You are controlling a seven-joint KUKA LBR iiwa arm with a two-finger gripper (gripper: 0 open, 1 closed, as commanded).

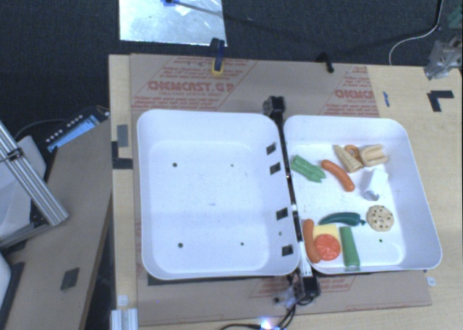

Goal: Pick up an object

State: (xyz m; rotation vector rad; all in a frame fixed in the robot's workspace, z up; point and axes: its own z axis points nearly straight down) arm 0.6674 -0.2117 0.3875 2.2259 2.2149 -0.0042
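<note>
Toy foods (340, 238) cluster in right bin (416, 198); gripper (443, 57) cut off

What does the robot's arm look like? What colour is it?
By the right edge, past the far corner of the right bin, a bit of the gripper pokes in. It looks pale grey and silvery, blocky with sharp corners, and blurry. A thin white cable curls close beside it. It is too small to read any markings.
</note>
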